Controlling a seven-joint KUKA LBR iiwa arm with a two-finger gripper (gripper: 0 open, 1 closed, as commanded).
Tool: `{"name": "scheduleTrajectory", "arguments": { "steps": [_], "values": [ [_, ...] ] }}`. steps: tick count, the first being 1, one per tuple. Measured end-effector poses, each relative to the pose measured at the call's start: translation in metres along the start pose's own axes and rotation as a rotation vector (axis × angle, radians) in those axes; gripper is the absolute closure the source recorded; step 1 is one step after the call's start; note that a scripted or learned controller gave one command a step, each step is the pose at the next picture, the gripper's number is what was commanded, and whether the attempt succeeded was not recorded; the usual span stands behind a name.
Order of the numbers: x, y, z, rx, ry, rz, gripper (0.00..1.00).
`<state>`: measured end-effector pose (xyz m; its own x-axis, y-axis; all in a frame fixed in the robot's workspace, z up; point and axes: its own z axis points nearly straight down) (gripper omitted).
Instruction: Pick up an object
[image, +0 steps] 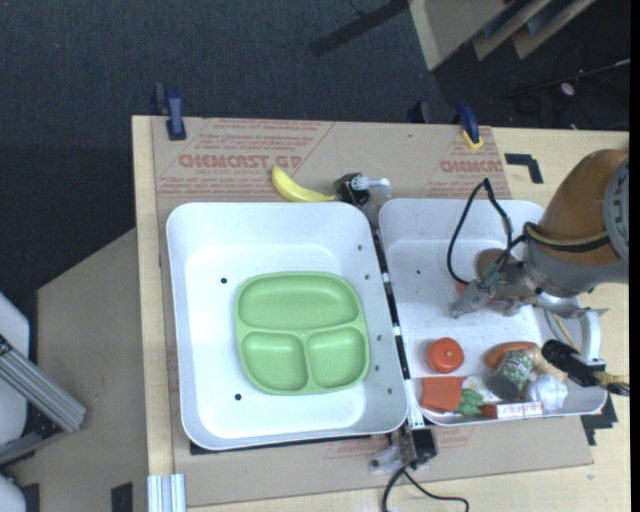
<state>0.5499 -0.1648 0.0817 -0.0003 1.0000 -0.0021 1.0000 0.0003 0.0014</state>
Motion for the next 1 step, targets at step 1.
{"name": "scheduleTrajectory", "arguments": {
  "steps": [1],
  "values": [
    [-0.0119, 0.0663, -0.0035, -0.004, 0.000, -0.001, 0.00]
  ]
}}
